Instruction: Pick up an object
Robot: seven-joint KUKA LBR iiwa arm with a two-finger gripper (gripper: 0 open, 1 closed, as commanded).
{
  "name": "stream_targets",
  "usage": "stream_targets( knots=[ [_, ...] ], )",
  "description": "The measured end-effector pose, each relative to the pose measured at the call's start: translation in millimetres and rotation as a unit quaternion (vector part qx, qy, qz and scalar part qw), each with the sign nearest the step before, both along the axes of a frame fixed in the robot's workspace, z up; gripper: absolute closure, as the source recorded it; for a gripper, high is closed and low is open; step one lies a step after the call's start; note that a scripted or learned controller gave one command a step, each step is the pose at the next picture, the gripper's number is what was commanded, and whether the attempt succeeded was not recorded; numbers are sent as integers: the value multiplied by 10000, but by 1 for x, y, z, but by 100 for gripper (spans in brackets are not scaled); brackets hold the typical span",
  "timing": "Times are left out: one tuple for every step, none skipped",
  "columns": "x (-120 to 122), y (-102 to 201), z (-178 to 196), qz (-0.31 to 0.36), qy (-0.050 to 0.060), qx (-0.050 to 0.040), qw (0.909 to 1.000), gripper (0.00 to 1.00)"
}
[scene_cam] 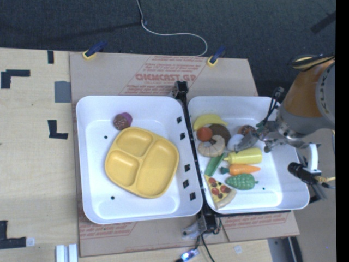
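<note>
Reaching in from the right, the claw (246,141) sits low over the right-hand shallow white bin (272,198), just above the yellow toy corn cob (245,157); whether its fingers are spread or closed cannot be told, and nothing is visibly caught between them. Behind it, the grey arm with its orange band (305,94) leans over that bin's right rim.

That bin holds a cluster of toy foods gathered toward its left half. A yellow plastic banana (207,119) lies at the top, with a small red tomato (204,134) and a dark brown doughnut (221,131) just below it, and a tan iced doughnut (211,146) touching those. A small reddish-brown piece (246,129) lies near the claw. Below the corn cob come an orange carrot (244,170), a green bumpy vegetable (242,182) and a slim green pod (214,164). A pizza slice with red toppings (219,191) rests at the bin's lower left corner.

The left-hand shallow white bin (90,146) holds a yellow divided plastic tray (142,161), set at a slant, and a small purple-brown round toy (122,120) just beyond the tray's upper left edge. Both bins stand on a brown cardboard sheet (158,75) on the counter (27,146).
</note>
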State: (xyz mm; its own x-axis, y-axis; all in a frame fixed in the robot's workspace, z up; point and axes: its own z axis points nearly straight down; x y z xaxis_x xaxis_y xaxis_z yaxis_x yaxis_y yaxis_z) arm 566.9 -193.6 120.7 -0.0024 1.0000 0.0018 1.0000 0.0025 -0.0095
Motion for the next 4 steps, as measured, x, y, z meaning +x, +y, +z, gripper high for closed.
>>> stream_targets(
  knots=[
    [0,1,-39,-1,-29,-12,10000,0],
    [0,1,-29,1,-26,-16,10000,100],
    [5,3,13,-6,-43,-8,10000,100],
    [14,0,69,-3,-53,-13,10000,100]
  ],
)
